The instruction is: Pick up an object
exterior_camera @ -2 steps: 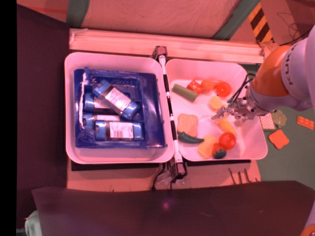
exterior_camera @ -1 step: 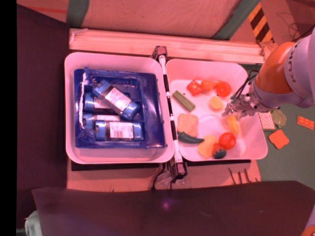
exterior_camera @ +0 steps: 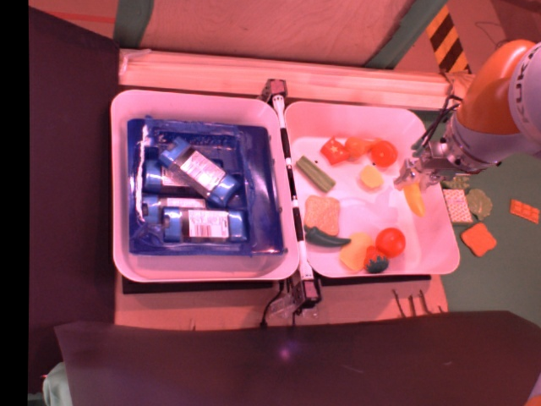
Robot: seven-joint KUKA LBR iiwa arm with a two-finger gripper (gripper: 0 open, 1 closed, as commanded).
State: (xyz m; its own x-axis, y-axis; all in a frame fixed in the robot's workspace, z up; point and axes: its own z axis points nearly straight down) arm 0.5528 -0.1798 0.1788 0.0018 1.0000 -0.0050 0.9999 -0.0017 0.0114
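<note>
My gripper (exterior_camera: 412, 178) hangs over the right part of the right bin (exterior_camera: 355, 115), reaching in from the right. A small yellow-orange toy piece (exterior_camera: 415, 200) sits between its fingertips, and the fingers are shut on it. Lying in that bin are a red pepper piece (exterior_camera: 334, 150), a red tomato (exterior_camera: 383, 153), a yellow chunk (exterior_camera: 371, 177), a green stalk (exterior_camera: 314, 173), a tan cracker (exterior_camera: 322, 214), a dark green pepper (exterior_camera: 325, 238) and another red tomato (exterior_camera: 390, 242).
The left bin (exterior_camera: 203, 100) holds a blue tray (exterior_camera: 262, 193) with blue labelled bottles (exterior_camera: 199, 169). Loose toy pieces (exterior_camera: 478, 238) lie on the bench right of the right bin. A wooden rail (exterior_camera: 279, 74) runs behind both bins.
</note>
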